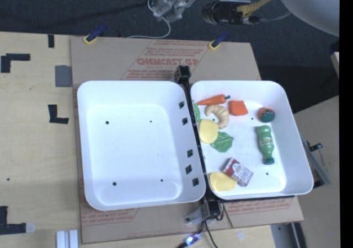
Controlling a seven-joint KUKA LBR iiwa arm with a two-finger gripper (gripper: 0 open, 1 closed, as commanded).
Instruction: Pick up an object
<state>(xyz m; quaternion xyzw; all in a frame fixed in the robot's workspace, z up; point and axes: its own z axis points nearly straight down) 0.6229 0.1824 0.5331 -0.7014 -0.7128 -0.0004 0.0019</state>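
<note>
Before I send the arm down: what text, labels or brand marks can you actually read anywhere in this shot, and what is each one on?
"CHEMCAST GP": red print on the brown cardboard sheet beyond the bins; the smaller red lines beside it are too blurred to read.
Red and white packet in the right bin: markings too small to read.
Green bottle: label too small to read.

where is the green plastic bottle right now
The green plastic bottle lies in the right-hand white bin, near its right wall, just below the small red-and-green round toy.
</note>
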